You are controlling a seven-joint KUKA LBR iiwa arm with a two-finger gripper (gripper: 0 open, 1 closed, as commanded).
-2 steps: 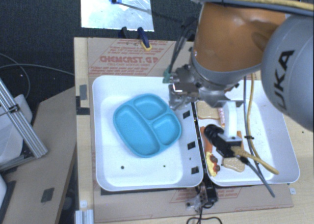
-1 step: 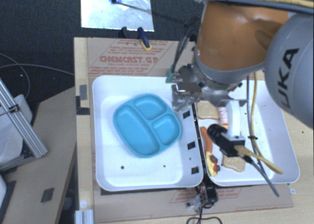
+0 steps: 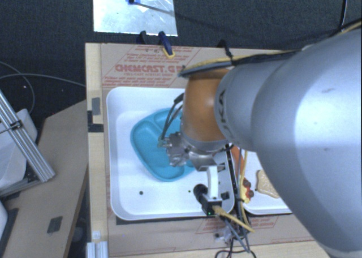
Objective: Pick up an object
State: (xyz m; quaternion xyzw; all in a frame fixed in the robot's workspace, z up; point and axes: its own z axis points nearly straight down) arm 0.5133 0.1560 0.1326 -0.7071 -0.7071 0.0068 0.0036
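Camera view. Grey arm, orange band above the wrist, reaching in from the right and hanging over the left bin. Pincer: mostly hidden beneath the wrist; whether it is open, closed or gripping cannot be told. Blue tray: lies in the left bin, directly under and left of the pincer, its right part covered by the wrist. Tan object: right of the pincer, in the right bin. Both bins rest on the counter.
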